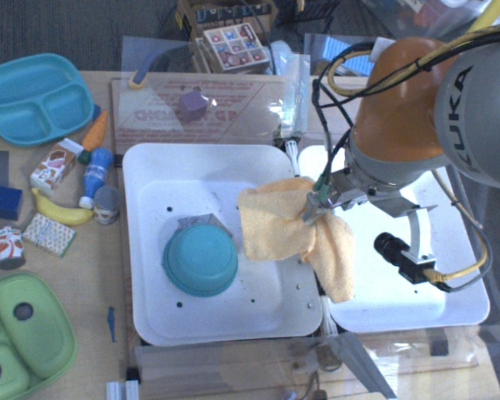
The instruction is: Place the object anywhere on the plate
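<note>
Nearest me on the wooden bench (pixel 108 282) is a green compartment tray (pixel 33 332) at the front left corner. Behind it stand the two white bins, rims touching.

In the left bin (pixel 150 182) a round teal plate (pixel 202 259) sits front of centre, with a grey scrap (pixel 198 222) poking out from its far edge. The yellow cloth (pixel 271 223) lies just to the plate's right, close to it but not on it. It is draped over the shared rims, with one corner hanging into the right bin (pixel 450 298). The gripper (pixel 315 203) is down at the cloth's bunched upper edge, above the divide, with its fingers pinched together on the fabric.

I have bare bin floor in front of the cloth and along the left bin's far-left side. The right bin's floor is washed out by glare.

Left of the bins lie a banana (pixel 60 210), a blue bottle (pixel 94 176) and a small carton (pixel 54 163) whose print I cannot read. Farther back are a teal divided tray (pixel 37 98) and a clear panel (pixel 233 115) carrying a purple block (pixel 196 105); its faint red lettering is illegible to me. The grey arm (pixel 475 115) shows part of the KUKA name. Beyond the bench is dark carpet and clutter.
</note>
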`<action>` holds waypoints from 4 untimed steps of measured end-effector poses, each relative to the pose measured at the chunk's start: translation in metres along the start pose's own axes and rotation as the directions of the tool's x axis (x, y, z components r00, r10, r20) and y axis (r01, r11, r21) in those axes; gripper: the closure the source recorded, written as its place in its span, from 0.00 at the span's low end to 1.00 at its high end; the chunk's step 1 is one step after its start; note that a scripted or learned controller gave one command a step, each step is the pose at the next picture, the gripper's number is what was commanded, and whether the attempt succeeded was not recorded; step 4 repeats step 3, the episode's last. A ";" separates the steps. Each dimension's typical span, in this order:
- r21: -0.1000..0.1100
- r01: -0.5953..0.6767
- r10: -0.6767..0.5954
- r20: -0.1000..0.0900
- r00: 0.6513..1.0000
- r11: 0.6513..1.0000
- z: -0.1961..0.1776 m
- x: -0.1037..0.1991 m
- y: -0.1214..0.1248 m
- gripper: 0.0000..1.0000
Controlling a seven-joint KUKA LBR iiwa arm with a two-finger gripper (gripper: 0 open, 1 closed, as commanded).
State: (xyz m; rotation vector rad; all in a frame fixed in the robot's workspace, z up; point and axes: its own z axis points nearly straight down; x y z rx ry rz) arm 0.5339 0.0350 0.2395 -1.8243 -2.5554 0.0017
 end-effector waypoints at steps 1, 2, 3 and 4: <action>0.000 0.332 -0.332 0.000 0.943 0.943 0.055 0.069 0.033 1.00; -0.004 0.460 -0.460 0.005 0.888 0.888 0.064 0.094 0.051 1.00; -0.004 0.460 -0.460 0.004 0.888 0.888 0.065 0.095 0.051 0.00; -0.004 0.460 -0.460 0.004 0.888 0.888 0.065 0.095 0.051 0.00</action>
